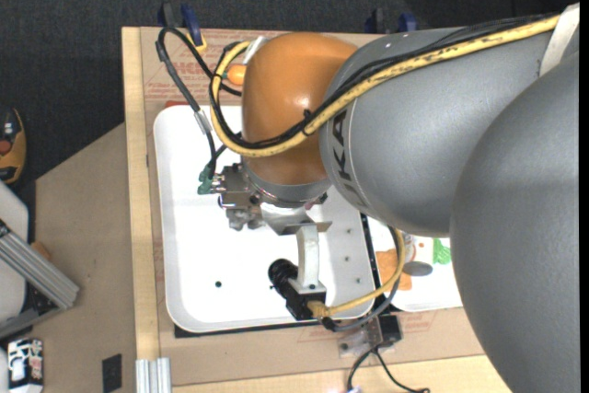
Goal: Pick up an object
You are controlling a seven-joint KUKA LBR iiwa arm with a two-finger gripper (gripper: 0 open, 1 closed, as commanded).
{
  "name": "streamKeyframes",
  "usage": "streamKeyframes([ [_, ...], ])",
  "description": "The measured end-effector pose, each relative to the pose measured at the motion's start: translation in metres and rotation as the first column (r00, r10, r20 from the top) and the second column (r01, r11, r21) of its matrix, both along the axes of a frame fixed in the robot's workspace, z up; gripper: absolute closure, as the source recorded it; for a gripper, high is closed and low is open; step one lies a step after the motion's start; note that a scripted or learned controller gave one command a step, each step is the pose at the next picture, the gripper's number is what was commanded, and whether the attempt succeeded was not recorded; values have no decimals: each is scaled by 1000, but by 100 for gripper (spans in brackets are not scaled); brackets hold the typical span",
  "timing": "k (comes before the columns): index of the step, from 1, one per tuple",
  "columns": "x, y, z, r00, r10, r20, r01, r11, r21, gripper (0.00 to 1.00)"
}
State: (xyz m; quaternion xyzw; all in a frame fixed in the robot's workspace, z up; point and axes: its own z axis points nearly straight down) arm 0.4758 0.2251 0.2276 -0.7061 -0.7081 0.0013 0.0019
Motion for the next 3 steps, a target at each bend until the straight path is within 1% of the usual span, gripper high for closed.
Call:
streamKeyframes([
  [1,5,-15,134,1000,-2,20,2,1000,6,100],
  [2,3,0,89,1000,-2,-3,2,1000,-3,100],
  [3,4,-1,285,1000,-1,24,1,1000,9,100],
])
